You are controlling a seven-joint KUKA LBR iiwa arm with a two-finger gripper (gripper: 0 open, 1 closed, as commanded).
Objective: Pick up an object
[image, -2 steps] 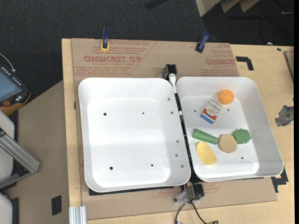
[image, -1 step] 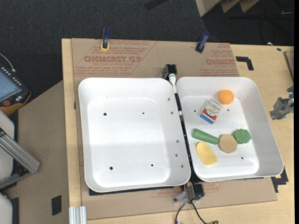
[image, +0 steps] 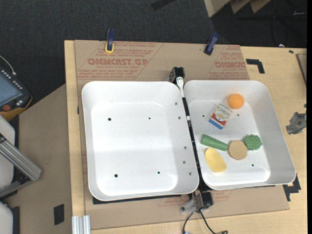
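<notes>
The things to pick from all lie in the right bin (image: 253,89), gathered in its middle and near half. An orange ball (image: 236,101) sits farthest back, with a small box (image: 220,116) just beside it toward the front left; the box is white with red and blue print and lies tilted. Nearer the front, a green cylinder (image: 214,142) lies on its side, pointing across the bin. Its right end reaches a flat tan disc (image: 238,150), which touches a knobbly green ball (image: 252,142) on its right. A smooth yellow lump (image: 215,160), perhaps a toy fruit, rests just in front of the cylinder, close to the disc.

The left bin (image: 131,135) stands alongside, their rims meeting at the centre. Both rest on a cardboard sheet (image: 122,57) with red lettering, which two blue clamps (image: 110,35) hold at its far edge. How the gripper stands cannot be told from this view.
</notes>
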